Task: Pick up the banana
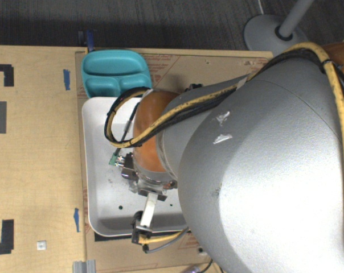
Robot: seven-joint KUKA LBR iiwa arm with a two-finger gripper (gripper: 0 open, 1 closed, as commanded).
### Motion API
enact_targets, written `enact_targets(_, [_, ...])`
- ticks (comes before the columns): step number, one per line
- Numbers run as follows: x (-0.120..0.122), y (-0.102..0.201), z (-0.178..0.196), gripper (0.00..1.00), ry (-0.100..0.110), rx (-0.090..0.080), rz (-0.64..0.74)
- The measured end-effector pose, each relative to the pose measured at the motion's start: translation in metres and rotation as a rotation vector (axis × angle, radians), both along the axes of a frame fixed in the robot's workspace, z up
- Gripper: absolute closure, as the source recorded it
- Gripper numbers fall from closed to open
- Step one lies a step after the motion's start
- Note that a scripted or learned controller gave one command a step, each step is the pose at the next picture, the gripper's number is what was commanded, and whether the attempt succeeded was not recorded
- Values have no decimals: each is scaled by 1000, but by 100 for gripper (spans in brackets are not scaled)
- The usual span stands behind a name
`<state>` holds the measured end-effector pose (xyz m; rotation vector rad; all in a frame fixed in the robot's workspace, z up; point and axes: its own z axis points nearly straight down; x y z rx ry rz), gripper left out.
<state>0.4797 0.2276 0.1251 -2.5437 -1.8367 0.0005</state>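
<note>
My arm fills the middle and right of the camera view, with its orange band point(152, 135) above the wrist. The wrist points straight down into the left white bin point(98, 152). The gripper point(126, 166) sits low over the bin floor, with little more than its body's edge peeking out from under the wrist. The arm hides whatever lies beneath it, along with most of the right side of the bench.
A teal plastic object point(115, 73) rests at the far edge of the left bin. Brown cardboard point(35, 152) with black and blue tape marks covers the bench to the left. A grey stand base point(269, 30) is at the back right.
</note>
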Motion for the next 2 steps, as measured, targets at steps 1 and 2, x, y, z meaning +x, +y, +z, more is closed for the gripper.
enact_targets(1, [0, 0, 9, 100, 1, 0, 1])
enact_targets(2, [0, 1, 19, 100, 3, -1, 2])
